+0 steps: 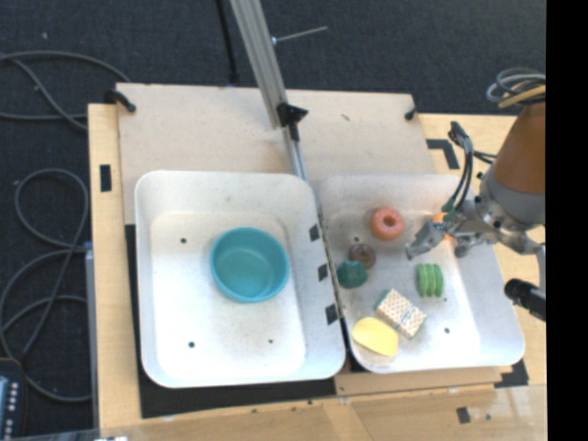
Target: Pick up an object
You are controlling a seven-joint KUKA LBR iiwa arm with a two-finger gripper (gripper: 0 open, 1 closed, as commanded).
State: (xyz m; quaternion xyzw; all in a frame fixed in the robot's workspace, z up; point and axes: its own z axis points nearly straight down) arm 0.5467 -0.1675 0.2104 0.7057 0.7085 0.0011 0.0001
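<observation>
While arm reaches in over right bin: one moment logged.
Tool (439,238): low over shallow white right bin (487,324); whether apart or together, cannot tell.
Pink ring-shaped toy (387,223): just left of tool, apart from it.
Green ridged block (429,279): just below tool, not touching.
Small brown lump (361,254), dark teal lump (351,274): farther left of tool.
Patterned tan box (401,312), yellow rounded piece (375,336): below-left, well apart.
Teal round bowl (249,264): left bin (165,209), far left of tool.

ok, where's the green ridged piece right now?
In the right bin, toward its right side: the green ridged piece lies just below the gripper, with the checkered block to its lower left.
</observation>
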